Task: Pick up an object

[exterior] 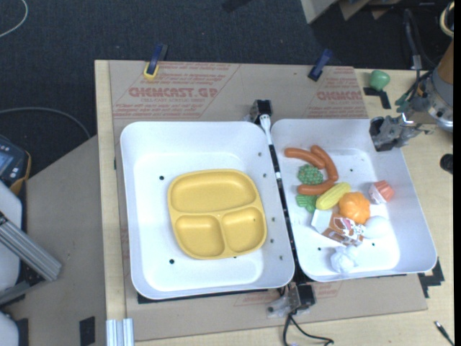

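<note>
The right bin (403,193) holds a pile of toy food. Two orange-red sausages (317,161) lie near its far side, with a green broccoli piece (310,174) between them. A yellow corn cob (331,196) leans against an orange (354,207). A small pink-and-white piece (381,191) lies to the right, and pale white items (344,259) sit near the front. My gripper (387,131) hovers over the bin's far right corner, away from the pile, with nothing seen between its fingers.
The left bin (144,215) carries a yellow divided plate (215,213). Clamps (153,61) hold the cardboard sheet at the back. A green knob (378,79) sits behind the right bin. A black clip (261,109) joins the bins.
</note>
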